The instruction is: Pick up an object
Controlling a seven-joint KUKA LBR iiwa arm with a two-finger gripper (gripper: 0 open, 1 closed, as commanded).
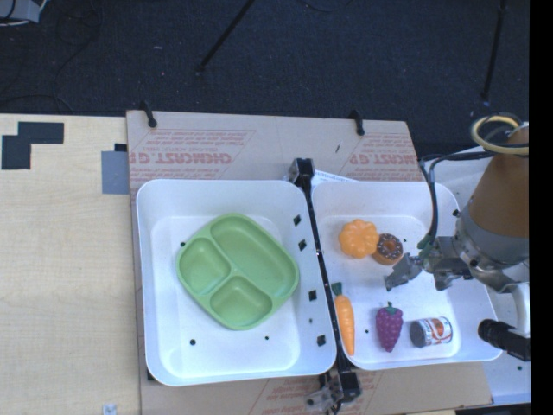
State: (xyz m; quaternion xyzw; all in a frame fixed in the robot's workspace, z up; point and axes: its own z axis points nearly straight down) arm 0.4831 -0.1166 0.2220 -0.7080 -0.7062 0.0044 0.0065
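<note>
Here the donut (388, 248) lies just beside the pincer (404, 272); its opening is unclear.

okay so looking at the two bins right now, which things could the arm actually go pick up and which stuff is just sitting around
Could be picked, all in the right bin:
orange pumpkin
chocolate donut
carrot
purple grapes
small can
The gripper hangs nearest the donut.

Just lying about:
green divided plate in the left bin
cardboard sheet under both bins
</note>
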